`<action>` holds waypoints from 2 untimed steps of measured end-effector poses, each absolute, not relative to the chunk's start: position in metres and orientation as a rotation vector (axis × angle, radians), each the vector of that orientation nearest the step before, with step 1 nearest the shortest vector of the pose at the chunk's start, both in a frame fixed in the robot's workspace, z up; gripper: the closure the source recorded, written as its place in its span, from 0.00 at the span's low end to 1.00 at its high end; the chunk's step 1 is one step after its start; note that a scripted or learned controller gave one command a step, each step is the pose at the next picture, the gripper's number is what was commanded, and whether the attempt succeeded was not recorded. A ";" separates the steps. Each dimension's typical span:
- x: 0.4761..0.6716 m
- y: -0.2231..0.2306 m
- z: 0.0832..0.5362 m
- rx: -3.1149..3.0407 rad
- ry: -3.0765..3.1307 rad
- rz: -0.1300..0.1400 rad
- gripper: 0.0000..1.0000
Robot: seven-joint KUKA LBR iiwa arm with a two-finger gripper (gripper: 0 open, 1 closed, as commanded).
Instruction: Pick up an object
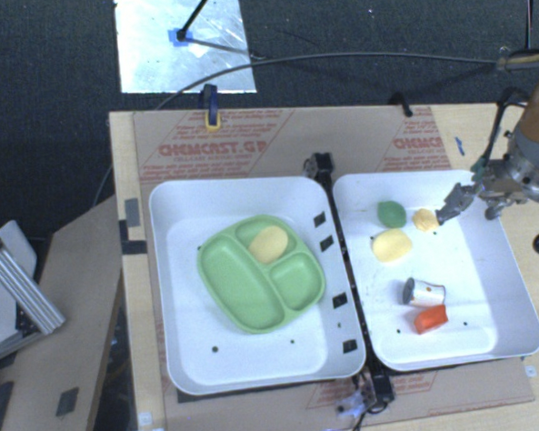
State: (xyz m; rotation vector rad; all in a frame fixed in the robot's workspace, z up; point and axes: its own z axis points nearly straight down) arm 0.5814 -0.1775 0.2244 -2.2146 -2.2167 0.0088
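The right bin [505, 278] holds a green ball [391, 213], a small yellow piece [424, 219], a larger yellow lemon-like piece [391, 244], a white and grey cup [424, 292] lying on its side, and an orange-red block [430, 319]. My gripper [468, 212] hangs over the bin's upper right part, open, with nothing between its fingers. One dark fingertip [444, 212] is just right of the small yellow piece.
The left bin [196, 351] carries a green divided plate [242, 289] with a yellow object [269, 245] in its upper compartment. A black divider [341, 269] runs between the bins. The grey arm [530, 162] comes in from the right.
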 end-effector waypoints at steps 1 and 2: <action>0.584 -0.177 0.230 -2.218 -2.226 -0.001 0.00; 0.578 -0.179 0.170 -2.219 -2.221 0.002 0.00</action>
